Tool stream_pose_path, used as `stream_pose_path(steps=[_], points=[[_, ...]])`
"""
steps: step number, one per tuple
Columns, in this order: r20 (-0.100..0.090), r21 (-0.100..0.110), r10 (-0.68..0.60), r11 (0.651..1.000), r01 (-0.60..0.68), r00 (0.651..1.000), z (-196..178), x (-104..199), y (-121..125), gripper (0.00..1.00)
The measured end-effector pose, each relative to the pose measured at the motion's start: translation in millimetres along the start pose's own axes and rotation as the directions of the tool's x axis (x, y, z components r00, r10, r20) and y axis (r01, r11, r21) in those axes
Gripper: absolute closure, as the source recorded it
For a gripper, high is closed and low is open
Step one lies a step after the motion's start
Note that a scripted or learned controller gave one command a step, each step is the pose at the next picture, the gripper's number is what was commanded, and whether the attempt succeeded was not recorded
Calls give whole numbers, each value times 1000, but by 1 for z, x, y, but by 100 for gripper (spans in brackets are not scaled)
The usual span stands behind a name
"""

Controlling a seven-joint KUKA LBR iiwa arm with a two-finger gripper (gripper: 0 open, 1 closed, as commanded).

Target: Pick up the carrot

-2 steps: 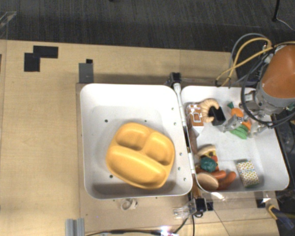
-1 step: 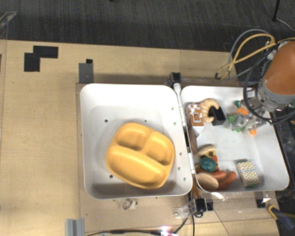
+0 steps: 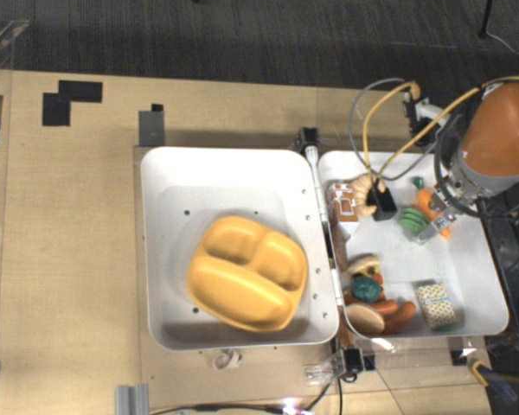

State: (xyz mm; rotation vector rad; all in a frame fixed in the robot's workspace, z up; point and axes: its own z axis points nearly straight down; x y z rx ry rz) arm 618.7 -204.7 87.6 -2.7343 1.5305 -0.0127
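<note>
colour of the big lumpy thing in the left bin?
Yellow-orange, plain, no pattern: the bread-like lump in the left bin, seen in the camera view.

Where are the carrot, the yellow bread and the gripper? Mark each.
carrot [image 3: 425, 201]: camera view, its orange body.
bread [image 3: 246, 271]: camera view, middle of its top.
gripper [image 3: 441, 219]: camera view, by its fingertips.

High slanted view over both bins [image 3: 156, 232]

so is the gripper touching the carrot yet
Cannot tell. In the camera view the gripper sits right beside the carrot, its body overlapping the orange piece, so no plain contact or gap shows.
</note>
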Motion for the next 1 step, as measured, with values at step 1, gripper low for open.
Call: stream_pose_path(steps=[1], points=[[-1, 5, 236, 972, -236, 972, -79, -15, -35, 100]])
